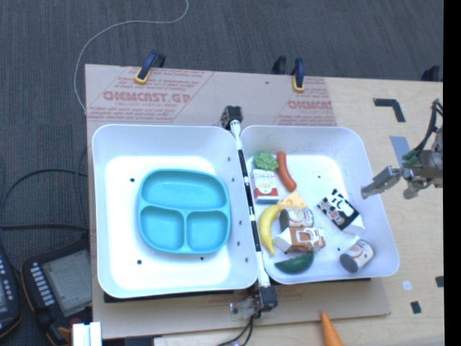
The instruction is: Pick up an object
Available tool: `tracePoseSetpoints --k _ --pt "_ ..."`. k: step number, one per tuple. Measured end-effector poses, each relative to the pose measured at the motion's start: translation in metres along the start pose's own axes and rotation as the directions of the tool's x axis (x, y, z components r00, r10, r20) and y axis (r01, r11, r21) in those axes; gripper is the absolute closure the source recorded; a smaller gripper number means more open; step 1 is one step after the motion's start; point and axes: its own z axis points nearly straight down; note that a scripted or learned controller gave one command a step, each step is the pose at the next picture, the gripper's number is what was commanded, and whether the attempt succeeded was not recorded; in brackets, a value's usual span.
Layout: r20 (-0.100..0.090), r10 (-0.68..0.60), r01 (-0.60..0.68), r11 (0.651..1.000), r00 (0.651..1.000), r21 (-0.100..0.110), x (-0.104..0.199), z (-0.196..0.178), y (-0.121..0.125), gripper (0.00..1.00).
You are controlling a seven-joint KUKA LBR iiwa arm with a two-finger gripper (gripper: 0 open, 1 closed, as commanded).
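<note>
The left bin [101, 215] holds a blue divided tray [184, 210] lying flat near its middle, its three compartments bare, probably a drop-off place for picked things. The right bin [346, 144] carries all the candidates, crowded toward its left and lower parts: a green broccoli-like piece [265, 161] and a red sausage [286, 171] near the top, a small red-and-white carton [266, 187] below them, a yellow banana [267, 226] curving along the divider, a cluster of small boxes [301, 235] touching one another beside it, a dark green piece [294, 263] at the lower rim, then a black-and-white carton [338, 209] and a small can [356, 255] on its side further right. The last two lie a little apart from the heap, so I judge them the easier picks. At the right, the hand [416, 174] hangs over the bare surface [421, 251] just outside the bin's right wall, nothing between its fingers as far as can be seen; whether it is spread or closed I cannot tell at this size. Clamps [148, 66] at the far edge pin the board so the bins stay put
</note>
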Motion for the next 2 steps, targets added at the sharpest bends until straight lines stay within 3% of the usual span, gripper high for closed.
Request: tracePoseSetpoints --k 1,2 --pt "-0.005 -0.001 0.001 1.000 1.000 0.005 -0.007 0.148 -0.008 0.00" --pt "0.001 0.000 0.000 1.000 1.000 -0.002 0.019 0.179 -0.007 0.00"
